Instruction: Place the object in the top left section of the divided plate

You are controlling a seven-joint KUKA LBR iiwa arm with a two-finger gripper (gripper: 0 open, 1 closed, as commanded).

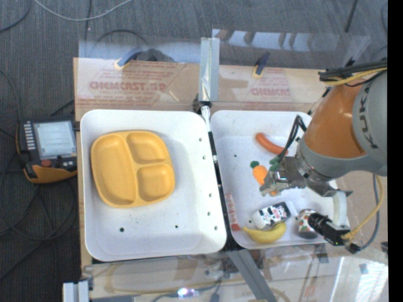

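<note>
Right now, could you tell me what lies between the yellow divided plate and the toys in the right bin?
In the camera view, bare white floor of the left bin, then the two bins' adjoining rims, separate the yellow divided plate from the small carrot.

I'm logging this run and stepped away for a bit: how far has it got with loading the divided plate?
Nothing looks done yet: the yellow divided plate in the left bin holds no object in any section. In hand: the gripper is low in the right bin, beside the small carrot; whether it grips anything is unclear. Left: picking an object, carrying it across, and setting it in the plate's top left section.
</note>
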